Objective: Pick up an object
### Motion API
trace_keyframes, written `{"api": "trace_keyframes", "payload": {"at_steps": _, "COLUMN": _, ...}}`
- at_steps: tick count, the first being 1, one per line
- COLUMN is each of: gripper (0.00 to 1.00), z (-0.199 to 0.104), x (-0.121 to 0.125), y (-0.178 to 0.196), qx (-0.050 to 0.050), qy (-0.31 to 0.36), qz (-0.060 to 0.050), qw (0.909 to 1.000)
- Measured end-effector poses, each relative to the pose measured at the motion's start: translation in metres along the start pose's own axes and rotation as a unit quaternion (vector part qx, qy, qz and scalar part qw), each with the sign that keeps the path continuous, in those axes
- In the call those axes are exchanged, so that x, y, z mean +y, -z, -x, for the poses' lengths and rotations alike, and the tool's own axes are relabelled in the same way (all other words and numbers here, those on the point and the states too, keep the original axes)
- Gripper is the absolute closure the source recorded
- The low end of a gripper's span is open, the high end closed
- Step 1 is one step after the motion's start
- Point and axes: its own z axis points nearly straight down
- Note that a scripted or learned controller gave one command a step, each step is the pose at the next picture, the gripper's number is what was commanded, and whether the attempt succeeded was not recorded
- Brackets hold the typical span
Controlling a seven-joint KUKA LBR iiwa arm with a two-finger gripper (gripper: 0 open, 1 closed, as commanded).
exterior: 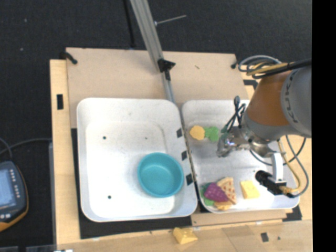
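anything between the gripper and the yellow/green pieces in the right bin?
Nothing visible. The gripper sits low in the right bin, just right of the green piece and the yellow piece, with bare bin floor between. The purple, waffle-like and yellow-block pieces lie apart at the bin's near edge.

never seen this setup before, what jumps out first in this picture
The teal bowl stands out most, sitting alone near the front right corner of the left bin. Next comes the grey and orange arm reaching in from the right, with its gripper low over the middle of the right bin. Small toy foods dot that bin: a yellow piece beside a green piece near its left wall, and a colourful cluster along its front edge.
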Motion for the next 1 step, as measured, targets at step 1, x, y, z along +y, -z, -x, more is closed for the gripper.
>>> {"api": "trace_keyframes", "payload": {"at_steps": 1, "gripper": 1.0, "z": -0.0019, "x": 0.0075, "y": 0.0433, "qx": 0.0, "qy": 0.001, "qz": -0.002, "qw": 1.0}}
